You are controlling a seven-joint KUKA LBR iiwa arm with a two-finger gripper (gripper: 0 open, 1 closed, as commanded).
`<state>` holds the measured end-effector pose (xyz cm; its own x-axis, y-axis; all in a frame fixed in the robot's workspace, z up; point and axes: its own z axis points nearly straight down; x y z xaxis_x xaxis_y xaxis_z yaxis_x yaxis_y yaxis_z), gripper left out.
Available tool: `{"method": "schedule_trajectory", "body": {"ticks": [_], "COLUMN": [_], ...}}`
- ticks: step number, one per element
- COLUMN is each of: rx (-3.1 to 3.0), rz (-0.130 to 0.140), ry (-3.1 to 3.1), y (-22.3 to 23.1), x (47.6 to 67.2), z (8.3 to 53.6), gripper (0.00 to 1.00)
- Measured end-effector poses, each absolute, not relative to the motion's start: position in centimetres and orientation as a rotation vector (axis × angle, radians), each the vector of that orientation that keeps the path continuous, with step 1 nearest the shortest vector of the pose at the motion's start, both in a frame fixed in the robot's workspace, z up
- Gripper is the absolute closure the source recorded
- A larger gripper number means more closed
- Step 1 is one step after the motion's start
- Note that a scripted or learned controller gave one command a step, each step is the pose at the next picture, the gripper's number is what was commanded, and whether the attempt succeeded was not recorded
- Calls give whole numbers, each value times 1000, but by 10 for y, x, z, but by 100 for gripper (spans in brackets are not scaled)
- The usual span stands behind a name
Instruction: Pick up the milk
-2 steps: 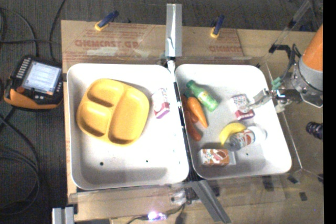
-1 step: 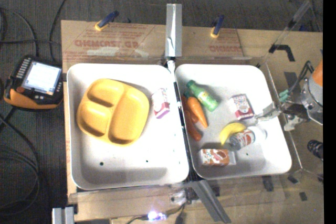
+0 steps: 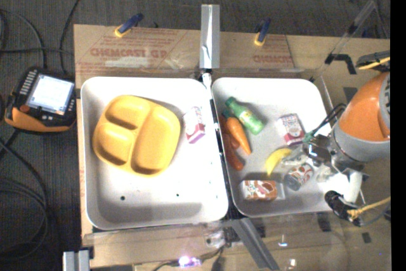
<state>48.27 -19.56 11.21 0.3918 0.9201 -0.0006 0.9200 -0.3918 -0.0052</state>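
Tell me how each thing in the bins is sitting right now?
yellow plate: flat in the left bin.
small carton: lying beside the plate, left bin.
green bottle: lying down, right bin.
carrot: lying down.
banana: lying down.
red-and-white carton: lying flat.
gripper: low over the right bin.

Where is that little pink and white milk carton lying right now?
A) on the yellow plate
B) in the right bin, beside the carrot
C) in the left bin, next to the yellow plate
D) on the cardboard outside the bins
C: the milk carton lies on the left bin's floor, just right of the yellow plate.
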Motion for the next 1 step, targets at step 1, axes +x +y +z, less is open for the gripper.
{"method": "schedule_trajectory", "body": {"ticks": [1], "rx": [-2613], "rz": [7], "ry": [-1730], "y": [-195], "x": [483], "z": [120], "gripper": [100]}}
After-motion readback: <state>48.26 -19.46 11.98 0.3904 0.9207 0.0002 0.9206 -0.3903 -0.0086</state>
